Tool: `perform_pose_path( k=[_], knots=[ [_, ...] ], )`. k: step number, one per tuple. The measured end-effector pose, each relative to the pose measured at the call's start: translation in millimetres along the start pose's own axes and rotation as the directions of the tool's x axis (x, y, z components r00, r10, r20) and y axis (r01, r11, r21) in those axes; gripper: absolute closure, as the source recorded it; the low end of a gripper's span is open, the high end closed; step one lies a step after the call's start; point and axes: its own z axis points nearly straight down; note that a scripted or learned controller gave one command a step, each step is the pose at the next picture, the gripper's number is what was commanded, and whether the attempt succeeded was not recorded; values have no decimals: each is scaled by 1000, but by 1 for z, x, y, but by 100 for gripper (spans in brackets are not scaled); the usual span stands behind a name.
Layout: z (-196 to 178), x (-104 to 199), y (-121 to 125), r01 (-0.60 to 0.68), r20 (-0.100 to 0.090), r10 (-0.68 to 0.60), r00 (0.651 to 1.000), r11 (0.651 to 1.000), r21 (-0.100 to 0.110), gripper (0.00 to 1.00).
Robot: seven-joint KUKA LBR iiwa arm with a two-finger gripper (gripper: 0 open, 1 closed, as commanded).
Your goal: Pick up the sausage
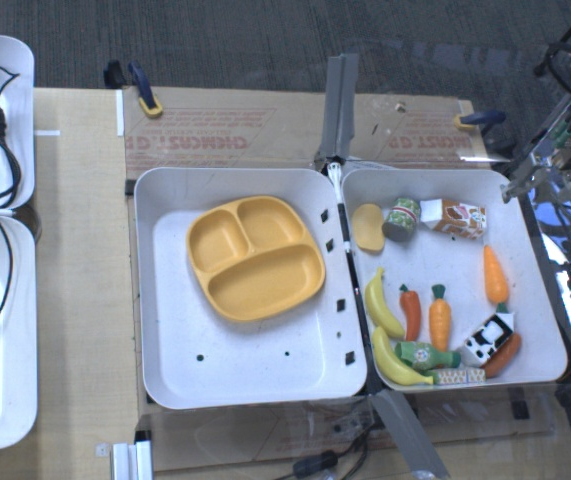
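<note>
Wood bench [75, 268], 2 white bins side by side: left bin [165, 368], right bin [550, 368], cardboard sheet [265, 128] under.

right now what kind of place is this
Probably a robot lab bench for pick-and-place trials: two white bins clamped side by side, toy food such as bananas and carrots, and a yellow divided plate.

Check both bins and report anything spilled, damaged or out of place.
Nothing stands out. The yellow plate lies flat in the left bin. The toy food sits loosely in the right bin, with the sausage in its near right corner beside the black and white carton.
</note>
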Motion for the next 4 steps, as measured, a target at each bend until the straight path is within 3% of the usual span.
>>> perform_pose_path(
  k=[1, 2, 3, 4],
  knots=[
    [168, 32, -23, 221, -1, -221, 975, 975, -1, 0],
    [140, 0, -115, 227, -1, -227, 974, 974, -2, 0],
    [131, 104, -118, 426, 0, -426, 905, 905, -2, 0],
    [185, 121, -56, 483, 0, -483, 876, 876, -2, 0]
  ],
)
